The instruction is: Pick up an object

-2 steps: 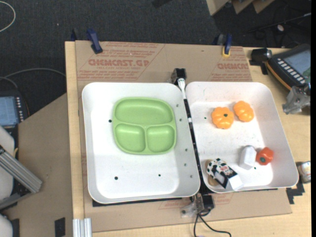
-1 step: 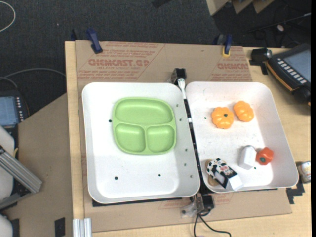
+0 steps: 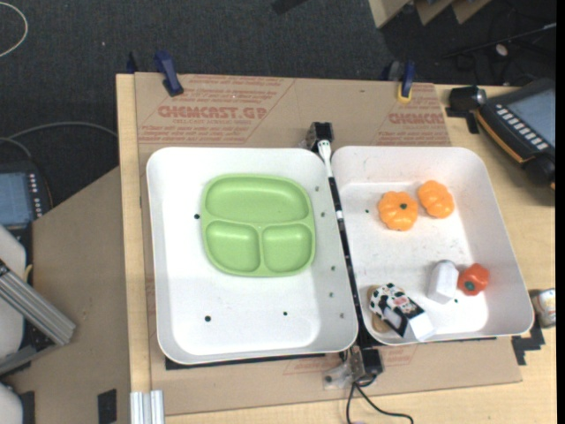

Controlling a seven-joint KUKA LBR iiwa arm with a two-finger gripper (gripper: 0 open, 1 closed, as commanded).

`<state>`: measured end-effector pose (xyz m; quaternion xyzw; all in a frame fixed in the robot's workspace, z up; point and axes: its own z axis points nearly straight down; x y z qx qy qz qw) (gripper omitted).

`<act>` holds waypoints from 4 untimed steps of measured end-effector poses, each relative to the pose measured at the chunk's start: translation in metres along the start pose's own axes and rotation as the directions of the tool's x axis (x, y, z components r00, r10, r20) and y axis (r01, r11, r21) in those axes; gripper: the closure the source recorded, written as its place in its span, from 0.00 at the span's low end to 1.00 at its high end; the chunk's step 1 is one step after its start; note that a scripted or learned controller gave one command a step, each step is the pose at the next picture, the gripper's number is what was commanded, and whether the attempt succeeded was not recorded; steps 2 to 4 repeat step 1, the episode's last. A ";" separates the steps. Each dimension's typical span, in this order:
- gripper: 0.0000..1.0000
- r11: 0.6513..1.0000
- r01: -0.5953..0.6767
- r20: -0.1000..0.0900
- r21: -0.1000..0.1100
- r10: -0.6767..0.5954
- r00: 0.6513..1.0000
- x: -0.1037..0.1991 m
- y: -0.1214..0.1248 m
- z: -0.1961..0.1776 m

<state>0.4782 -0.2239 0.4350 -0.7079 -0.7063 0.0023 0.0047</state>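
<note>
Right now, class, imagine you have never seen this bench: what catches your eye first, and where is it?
The pale green three-compartment plastic tray stands out first, lying in the middle of the left white bin. Next come the two small orange pumpkins side by side at the far end of the right white bin, with a small red tomato-like toy nearer its front right.

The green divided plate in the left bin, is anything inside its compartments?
The green three-compartment plastic plate shows bare green in all three sections. It lies flat on the shallow white left bin, so the bin floor under it is hidden.
</note>
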 end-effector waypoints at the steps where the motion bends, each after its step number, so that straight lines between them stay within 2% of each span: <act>1: 1.00 1.000 0.011 0.007 -0.025 -0.011 1.000 0.069 0.001 -0.107; 4: 1.00 1.000 0.011 0.007 -0.025 -0.011 1.000 0.069 0.001 -0.107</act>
